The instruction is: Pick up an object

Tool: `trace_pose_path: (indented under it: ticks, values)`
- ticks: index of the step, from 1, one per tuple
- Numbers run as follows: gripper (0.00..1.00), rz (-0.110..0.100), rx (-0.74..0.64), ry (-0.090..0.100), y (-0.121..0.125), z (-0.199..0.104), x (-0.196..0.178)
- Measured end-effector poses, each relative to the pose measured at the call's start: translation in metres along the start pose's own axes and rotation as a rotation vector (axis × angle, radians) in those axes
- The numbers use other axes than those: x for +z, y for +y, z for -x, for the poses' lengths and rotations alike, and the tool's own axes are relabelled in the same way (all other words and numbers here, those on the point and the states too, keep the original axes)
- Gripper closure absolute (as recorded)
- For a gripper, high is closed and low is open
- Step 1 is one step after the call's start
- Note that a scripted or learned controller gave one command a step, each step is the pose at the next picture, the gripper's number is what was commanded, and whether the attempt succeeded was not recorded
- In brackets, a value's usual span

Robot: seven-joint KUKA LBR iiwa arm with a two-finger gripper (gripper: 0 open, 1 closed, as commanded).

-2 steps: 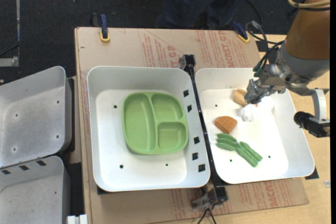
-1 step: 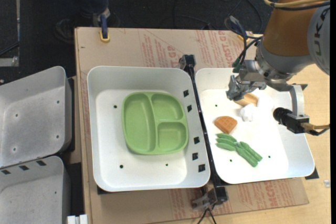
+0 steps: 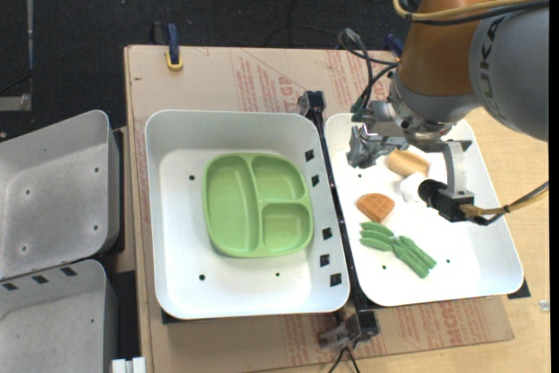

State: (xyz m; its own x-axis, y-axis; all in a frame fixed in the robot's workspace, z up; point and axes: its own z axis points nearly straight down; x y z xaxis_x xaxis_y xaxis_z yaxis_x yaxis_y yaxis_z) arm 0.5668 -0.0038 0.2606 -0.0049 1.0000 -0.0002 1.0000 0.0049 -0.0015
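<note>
From the camera above, the right bin (image 3: 489,275) holds everything loose. The gripper (image 3: 360,155) hangs over that bin's far left corner, close to the wall it shares with the left bin (image 3: 175,275). Seen from this slant, I cannot tell whether its jaws are wide or narrow, and nothing shows between them. A tan roll (image 3: 407,162) lies just beside the gripper, toward the bin's middle and partly under the arm's (image 3: 454,39) wrist. A small white piece (image 3: 409,186) sits next to the roll on its near side. An orange wedge (image 3: 376,206) rests left of the bin's centre, apart from the roll. A bunch of green pods (image 3: 397,246) lies nearer the bin's front edge. Left of the right bin, the other bin carries a green divided plate (image 3: 258,204). Both bins rest on the brown tabletop (image 3: 236,74).
</note>
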Motion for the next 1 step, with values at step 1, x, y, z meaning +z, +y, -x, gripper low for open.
trace_pose_path:
  ticks: [1]
  values:
    - [1.0, 0.003, -0.002, 0.0, 0.0121, -0.0577, 0.0016]
